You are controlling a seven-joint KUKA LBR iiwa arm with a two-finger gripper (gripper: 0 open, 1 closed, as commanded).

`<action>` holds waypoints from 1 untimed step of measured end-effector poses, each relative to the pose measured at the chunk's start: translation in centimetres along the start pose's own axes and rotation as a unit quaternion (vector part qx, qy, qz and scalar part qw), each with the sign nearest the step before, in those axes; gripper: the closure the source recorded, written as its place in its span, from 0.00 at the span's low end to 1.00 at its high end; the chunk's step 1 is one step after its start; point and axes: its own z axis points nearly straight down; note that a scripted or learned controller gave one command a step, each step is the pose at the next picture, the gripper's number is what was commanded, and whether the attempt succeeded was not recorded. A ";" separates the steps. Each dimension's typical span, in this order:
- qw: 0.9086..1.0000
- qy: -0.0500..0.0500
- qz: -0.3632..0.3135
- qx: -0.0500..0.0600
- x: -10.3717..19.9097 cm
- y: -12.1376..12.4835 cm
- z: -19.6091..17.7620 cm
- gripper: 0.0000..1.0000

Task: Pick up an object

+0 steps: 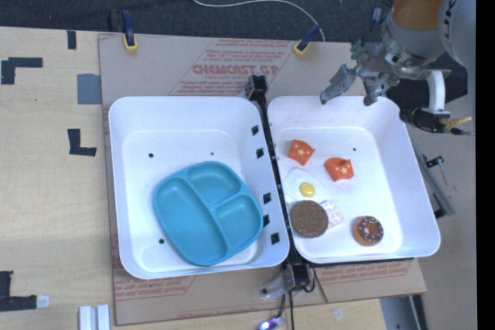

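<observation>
We read red "CHEMCAST GP" lettering (235,69) on the brown board under the bins. The pincer (354,89) hangs spread and empty above the right bin's (410,143) far rim; the arm's upper part is cut off. Two orange pieces (302,151), a doughnut (368,230) and a brown disc (308,219) lie inside.

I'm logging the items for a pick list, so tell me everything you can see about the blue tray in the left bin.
The blue tray is a light blue, plastic-looking divided plate with rounded corners and three compartments, one long and two smaller. It lies flat and right side up, turned at an angle, on the floor of the left bin, toward its near side. Its compartments hold nothing. The gripper hangs well away, above the right bin's far edge.
</observation>
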 end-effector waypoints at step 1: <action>1.000 -0.001 -0.001 -0.006 0.0 0.2 -0.7 0.00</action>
